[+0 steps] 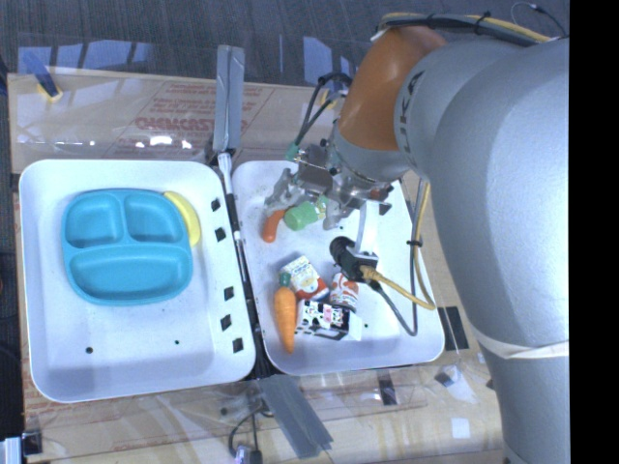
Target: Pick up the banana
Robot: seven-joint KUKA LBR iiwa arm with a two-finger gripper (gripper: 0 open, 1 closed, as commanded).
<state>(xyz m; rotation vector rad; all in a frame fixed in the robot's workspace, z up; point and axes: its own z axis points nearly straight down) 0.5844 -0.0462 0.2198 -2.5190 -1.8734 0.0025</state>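
Observation:
The yellow banana lies in the left bin, curved along the right edge of a blue divided plate. My gripper hangs over the upper part of the right bin, well to the right of the banana and across the divider between the bins. Its fingers stand open and apart, with a small green thing lying low between them. Nothing is lifted.
The right bin holds a small orange piece, a carrot, a small carton, a red item and a black-and-white patterned box. The arm covers the right side of the bench.

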